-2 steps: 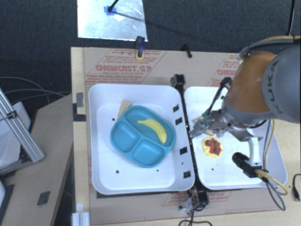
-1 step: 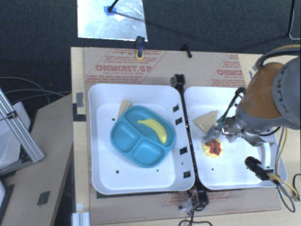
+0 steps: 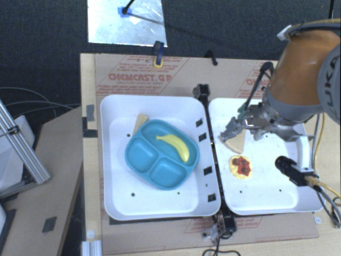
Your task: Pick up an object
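In the right bin (image 3: pixel 266 199) a tan wedge-shaped piece (image 3: pixel 235 143) lies near the left wall. A small round yellow piece with a red top (image 3: pixel 241 167) sits just in front of it. My gripper (image 3: pixel 238 127) hangs low over the right bin, directly above the far end of the tan wedge and very close to it. The left bin (image 3: pixel 120 196) holds a blue divided plate (image 3: pixel 154 164) with a yellow banana (image 3: pixel 176 145) lying on it. Another tan wedge (image 3: pixel 140 122) peeks out behind the plate.
The grey and orange arm (image 3: pixel 309 73) covers the far right part of the right bin. A black cylindrical part with a cable (image 3: pixel 290 169) hangs over that bin's right side. A ridge with black clips (image 3: pixel 209 148) divides the bins. Cardboard (image 3: pixel 144 76) lies beneath.
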`<action>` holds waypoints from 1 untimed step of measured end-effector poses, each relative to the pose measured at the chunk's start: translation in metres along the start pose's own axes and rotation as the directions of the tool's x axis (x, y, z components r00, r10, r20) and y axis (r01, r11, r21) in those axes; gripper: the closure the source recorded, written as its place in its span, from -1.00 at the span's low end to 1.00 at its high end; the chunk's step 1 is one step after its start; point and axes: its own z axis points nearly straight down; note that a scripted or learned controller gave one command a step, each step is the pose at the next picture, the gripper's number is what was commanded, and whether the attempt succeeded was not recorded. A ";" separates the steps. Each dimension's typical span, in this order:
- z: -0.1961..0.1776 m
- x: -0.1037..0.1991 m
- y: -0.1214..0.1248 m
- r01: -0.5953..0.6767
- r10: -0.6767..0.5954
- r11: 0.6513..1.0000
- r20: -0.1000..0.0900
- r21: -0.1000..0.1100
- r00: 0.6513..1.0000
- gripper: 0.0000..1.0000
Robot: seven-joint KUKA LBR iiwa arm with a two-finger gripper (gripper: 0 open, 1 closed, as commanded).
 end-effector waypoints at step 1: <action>-0.003 -0.005 0.000 -0.005 0.005 1.000 0.003 0.008 1.000 1.00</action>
